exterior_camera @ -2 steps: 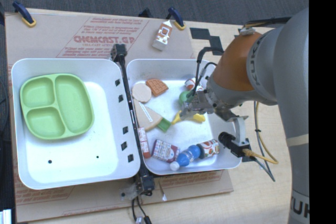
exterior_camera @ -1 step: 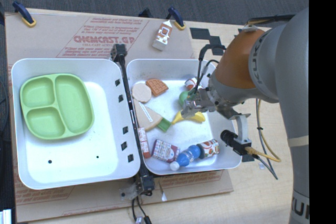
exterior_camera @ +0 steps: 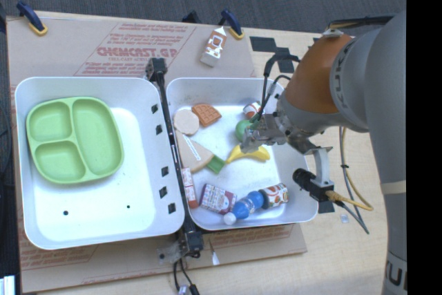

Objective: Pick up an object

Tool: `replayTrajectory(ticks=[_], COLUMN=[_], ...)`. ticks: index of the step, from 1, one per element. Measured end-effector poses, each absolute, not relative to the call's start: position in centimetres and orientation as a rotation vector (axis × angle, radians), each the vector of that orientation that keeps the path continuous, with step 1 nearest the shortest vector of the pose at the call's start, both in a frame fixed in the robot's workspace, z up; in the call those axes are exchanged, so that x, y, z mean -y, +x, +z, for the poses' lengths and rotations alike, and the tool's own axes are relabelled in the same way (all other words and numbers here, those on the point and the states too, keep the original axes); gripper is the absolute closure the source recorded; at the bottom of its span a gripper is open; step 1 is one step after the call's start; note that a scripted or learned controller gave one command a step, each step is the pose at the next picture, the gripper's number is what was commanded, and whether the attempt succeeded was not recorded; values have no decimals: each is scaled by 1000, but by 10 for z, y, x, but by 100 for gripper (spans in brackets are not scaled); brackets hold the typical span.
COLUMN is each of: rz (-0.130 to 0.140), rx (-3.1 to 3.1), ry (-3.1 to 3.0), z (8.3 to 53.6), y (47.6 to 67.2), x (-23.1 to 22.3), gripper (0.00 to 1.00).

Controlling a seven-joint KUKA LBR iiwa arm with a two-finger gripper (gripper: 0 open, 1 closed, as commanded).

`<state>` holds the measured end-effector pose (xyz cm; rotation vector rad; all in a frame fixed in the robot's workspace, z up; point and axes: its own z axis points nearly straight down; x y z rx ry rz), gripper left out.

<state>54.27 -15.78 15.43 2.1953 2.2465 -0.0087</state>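
Arm [exterior_camera: 359,79] bent low, claw [exterior_camera: 257,138] down

Even, bright overhead light, slightly soft focus.
White bins [exterior_camera: 90,217] look nearly blown out; shadows are faint; fine detail stays grainy.

A pale green divided plate [exterior_camera: 74,140] is sitting in the white left bin [exterior_camera: 97,217], while the white right bin [exterior_camera: 228,90] is showing a yellow banana [exterior_camera: 252,155], a green ball [exterior_camera: 244,128], a blue-capped bottle [exterior_camera: 259,201] with a red-and-white label, a red-and-white carton [exterior_camera: 216,198] and a tan round cracker [exterior_camera: 186,122]. Red lettering is running across the brown cardboard [exterior_camera: 131,45]. An orange band is circling the grey arm [exterior_camera: 345,83].
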Motion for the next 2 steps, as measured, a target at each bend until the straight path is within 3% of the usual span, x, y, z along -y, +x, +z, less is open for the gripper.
replayTrajectory(ticks=[1,2], rz=[-8,-8], rx=[-2248,-2248], ry=[2190,2190], z=[165,165], y=[544,544], x=[158,158], gripper=[100,0])
